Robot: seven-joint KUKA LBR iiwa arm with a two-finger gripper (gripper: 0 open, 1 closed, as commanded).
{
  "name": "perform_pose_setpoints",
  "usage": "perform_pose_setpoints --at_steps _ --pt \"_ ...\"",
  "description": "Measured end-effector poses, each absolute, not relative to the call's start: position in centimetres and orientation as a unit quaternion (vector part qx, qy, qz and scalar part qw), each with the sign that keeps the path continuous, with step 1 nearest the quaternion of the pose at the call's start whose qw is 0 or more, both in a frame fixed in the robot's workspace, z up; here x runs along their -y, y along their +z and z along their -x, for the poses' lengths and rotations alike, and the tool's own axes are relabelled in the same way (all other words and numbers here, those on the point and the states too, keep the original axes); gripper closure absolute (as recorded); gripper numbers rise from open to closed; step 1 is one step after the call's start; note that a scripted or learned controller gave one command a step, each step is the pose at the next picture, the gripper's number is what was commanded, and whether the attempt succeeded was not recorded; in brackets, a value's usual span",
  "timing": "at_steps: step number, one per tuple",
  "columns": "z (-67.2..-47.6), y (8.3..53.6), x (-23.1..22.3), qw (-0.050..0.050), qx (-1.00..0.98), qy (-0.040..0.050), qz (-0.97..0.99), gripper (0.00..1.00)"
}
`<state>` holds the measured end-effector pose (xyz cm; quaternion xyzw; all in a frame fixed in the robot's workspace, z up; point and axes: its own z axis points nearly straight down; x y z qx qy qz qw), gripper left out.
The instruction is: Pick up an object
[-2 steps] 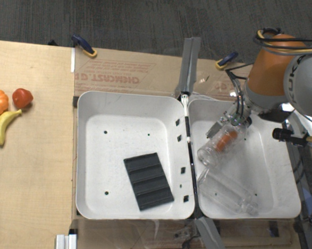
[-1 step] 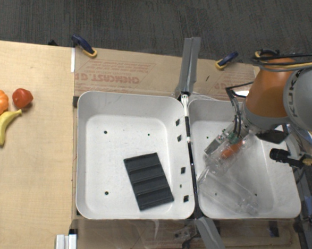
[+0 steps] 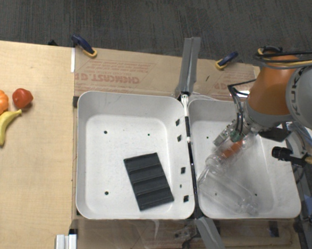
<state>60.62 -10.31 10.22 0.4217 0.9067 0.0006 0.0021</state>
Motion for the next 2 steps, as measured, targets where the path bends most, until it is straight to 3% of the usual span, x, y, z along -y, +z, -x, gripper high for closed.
perform_pose_setpoints --at_steps 1,2 --pt "-60.6 10.2 10.3 0.002 -0.907 0.0006 -0.422 0.00" --pt "-57.4 9.2 12.3 0.000 -0.875 0.0000 -0.484 0.00"
